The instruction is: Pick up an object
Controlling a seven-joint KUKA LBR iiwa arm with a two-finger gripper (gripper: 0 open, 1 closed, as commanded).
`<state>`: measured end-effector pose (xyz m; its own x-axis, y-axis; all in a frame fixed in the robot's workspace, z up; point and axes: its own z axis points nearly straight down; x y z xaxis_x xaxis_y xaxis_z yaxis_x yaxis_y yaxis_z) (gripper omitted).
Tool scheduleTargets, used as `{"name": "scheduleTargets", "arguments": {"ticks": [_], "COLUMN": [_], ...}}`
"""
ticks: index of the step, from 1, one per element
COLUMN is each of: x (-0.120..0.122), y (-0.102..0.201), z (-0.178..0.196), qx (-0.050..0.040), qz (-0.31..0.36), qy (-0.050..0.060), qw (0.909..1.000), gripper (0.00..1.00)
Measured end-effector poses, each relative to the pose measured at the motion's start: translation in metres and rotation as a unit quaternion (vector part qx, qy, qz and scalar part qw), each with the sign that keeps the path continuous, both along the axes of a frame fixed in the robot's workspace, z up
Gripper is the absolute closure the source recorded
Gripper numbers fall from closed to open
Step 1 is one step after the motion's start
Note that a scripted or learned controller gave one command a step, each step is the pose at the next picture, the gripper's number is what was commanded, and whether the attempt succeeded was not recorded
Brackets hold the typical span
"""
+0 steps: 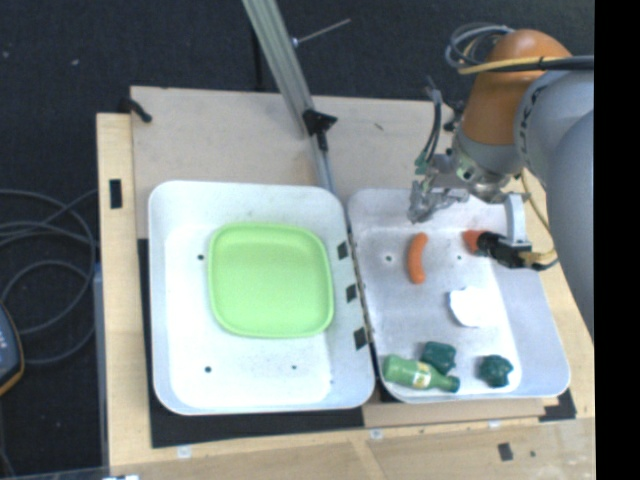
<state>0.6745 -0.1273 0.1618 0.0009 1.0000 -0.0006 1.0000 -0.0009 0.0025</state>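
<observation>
**Orange sausage just nearward of the pincer**

Likeliest pick, judged by nearness: the orange sausage (417, 257), in the right bin (530, 298), on bare floor in the far half, left of middle. Short, smooth, rounded at both ends, bright orange. Long axis nearly straight from far wall toward near wall, tilted only a little. Touching nothing, with clear floor all round.

Just beyond its far end, close to the bin's far wall and a shade to the right in view: the pincer (428, 205), hanging from the grey arm (500, 88). Too blurred to tell wide from narrow; nothing seen held. Coming move, on this reading: a short shift toward the near side and then down, jaws set across the sausage's narrow width rather than along its length.

Farther out in the same bin: a white lump (472, 308), to the right and nearer. Along the near wall, a green bottle (413, 373) lying down, a dark green block (438, 354) touching or just beside it, and another dark green piece (494, 370) toward the corner. In the left bin (170, 268), well apart, a light green plate (270, 280). Both bins on the bench (230, 118).
</observation>
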Motion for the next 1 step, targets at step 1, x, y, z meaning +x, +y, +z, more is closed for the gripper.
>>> {"name": "scheduleTargets", "arguments": {"ticks": [1], "x": [-0.0002], "y": [0.0007], "z": [0.0429], "qx": [0.0001], "qz": [0.0], "qy": [-0.001], "qw": [1.0], "gripper": [1.0]}}
